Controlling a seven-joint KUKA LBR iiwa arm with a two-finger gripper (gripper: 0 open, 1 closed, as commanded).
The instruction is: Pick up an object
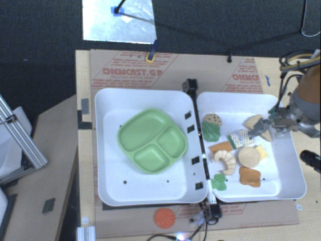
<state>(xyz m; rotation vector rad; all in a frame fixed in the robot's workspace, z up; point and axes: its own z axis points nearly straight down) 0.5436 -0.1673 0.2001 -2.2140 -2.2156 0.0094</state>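
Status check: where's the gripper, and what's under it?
Gripper low over right bin, nothing visibly held. Beige piece beside it. Food toys crowded nearby.

Bench [60, 134] — two white bins [108, 149]

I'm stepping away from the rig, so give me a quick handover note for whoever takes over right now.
Pincer: over the right bin, near its far right side; nothing visibly gripped.
Right bin: cookie, green piece, shrimp, round bun, toast piece and other small items.
Left bin: green divided plate.
Done: nothing lifted.
Left: pick up an object.
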